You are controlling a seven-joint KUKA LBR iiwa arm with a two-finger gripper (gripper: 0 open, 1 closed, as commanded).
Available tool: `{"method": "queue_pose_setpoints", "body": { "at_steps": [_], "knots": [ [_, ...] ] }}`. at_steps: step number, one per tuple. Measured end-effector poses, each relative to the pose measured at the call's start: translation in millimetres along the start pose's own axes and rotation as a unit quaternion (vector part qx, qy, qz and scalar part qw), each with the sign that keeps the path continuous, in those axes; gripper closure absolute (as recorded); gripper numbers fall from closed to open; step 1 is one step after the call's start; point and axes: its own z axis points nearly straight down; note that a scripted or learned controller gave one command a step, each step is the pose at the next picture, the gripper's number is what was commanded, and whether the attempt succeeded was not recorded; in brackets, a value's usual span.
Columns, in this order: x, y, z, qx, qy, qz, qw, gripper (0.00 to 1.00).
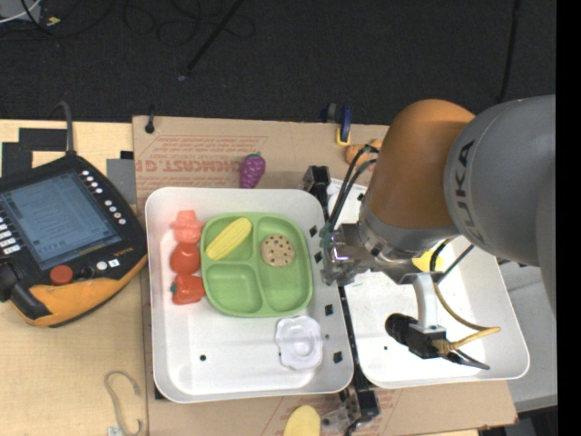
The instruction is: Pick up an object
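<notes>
Heads up: your wrist (399,230) hangs just right of the green tray (238,296), over the seam where the two bin walls meet. I can't tell whether the fingers are wide or narrow from this angle. The easiest targets look like the cookie (277,251) in the tray's upper right compartment and the corn (227,236) in its upper left one. The clear cup (299,341) sits just below the tray's lower right corner. My worry is that coming down this close to the seam you clip a bin wall or the tray rim and shove the whole tray. The cookie also lies flat, so it may just slip out. The red toys (185,260) crowd the tray's left side. The only bare floor is below the tray, left of the cup.
</notes>
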Motion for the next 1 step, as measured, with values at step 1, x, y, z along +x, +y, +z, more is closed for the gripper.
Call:
{"method": "queue_pose_setpoints", "body": {
  "at_steps": [1],
  "knots": [
    [-3.7, -3.5, -3.8, 0.0, -0.001, 0.003, 1.0, 1.0]
  ]
}}
